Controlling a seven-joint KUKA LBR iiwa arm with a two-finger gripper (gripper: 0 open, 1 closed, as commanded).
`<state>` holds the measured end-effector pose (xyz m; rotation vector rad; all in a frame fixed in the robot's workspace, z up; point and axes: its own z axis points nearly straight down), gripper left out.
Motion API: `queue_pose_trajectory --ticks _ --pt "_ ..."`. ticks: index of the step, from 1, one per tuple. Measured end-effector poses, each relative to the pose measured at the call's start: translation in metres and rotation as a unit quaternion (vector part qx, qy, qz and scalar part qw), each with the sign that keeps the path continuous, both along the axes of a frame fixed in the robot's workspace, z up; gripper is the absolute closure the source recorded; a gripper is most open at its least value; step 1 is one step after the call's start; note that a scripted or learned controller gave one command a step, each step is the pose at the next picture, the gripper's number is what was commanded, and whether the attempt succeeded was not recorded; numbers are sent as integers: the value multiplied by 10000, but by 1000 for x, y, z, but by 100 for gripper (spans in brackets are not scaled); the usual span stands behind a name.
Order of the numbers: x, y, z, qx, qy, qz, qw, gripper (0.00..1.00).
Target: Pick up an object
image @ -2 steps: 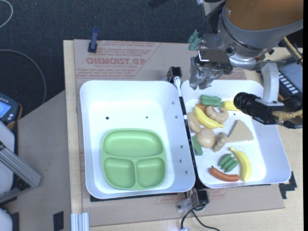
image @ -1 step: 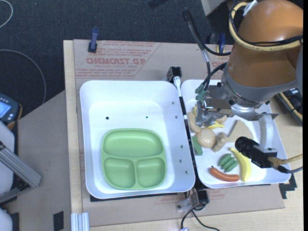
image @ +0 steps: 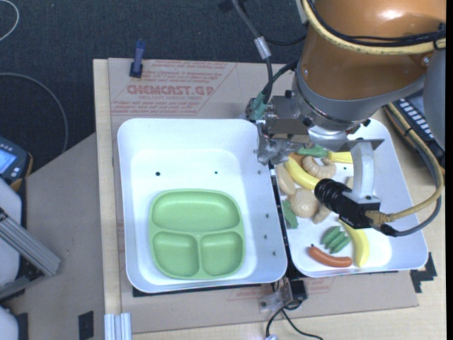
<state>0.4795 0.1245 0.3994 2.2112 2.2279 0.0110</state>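
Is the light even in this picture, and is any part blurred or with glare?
Camera view: the light is soft and mostly even; the arm is close to the lens, looks slightly soft, and its orange band carries pale glare; the green tray has a mild sheen; the arm shades the food in the right bin; the left bin is bright white.

A green three-compartment tray (image: 197,233) lies in the left white bin (image: 134,161), which sits on a brown board printed with red lettering (image: 170,87), a small blue clip (image: 136,59) at the board's far edge and dark carpet (image: 64,27) beyond it.
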Motion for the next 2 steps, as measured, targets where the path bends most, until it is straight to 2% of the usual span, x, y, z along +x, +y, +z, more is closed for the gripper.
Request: queue_pose_trajectory --ticks 1,2 --pt "0 -3 7 -13 21 -32 10000 100" --pt "-1 -67 -31 -26 65 -75 9999 100"
